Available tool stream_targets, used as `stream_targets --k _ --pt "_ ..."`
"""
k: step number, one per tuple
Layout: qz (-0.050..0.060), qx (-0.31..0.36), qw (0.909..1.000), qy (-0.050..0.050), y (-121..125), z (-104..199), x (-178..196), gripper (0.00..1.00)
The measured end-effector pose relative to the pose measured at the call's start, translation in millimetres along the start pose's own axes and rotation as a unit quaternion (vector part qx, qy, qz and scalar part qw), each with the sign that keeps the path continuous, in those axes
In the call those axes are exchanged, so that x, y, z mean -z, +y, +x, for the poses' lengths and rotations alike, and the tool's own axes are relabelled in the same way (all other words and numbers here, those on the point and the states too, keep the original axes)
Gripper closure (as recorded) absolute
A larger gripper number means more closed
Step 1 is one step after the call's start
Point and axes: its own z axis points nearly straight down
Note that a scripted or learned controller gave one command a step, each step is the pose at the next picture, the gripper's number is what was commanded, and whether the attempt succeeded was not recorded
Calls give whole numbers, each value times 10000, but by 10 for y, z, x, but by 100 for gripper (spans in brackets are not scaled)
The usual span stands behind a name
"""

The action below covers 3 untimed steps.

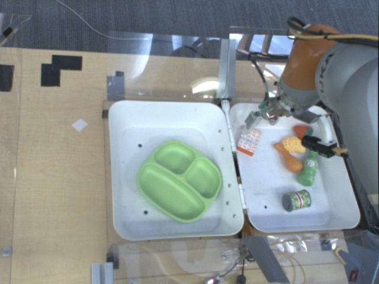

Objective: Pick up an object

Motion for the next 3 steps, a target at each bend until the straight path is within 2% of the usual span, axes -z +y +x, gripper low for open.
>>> stream_targets --k 1,2,3 --pt "-89 493 9987 -74 -103 11 8 0" --pt "-123 1007 9948 -111 -171 2 17 0" --pt "-156 777 9968 -134 -207 51 22 0"
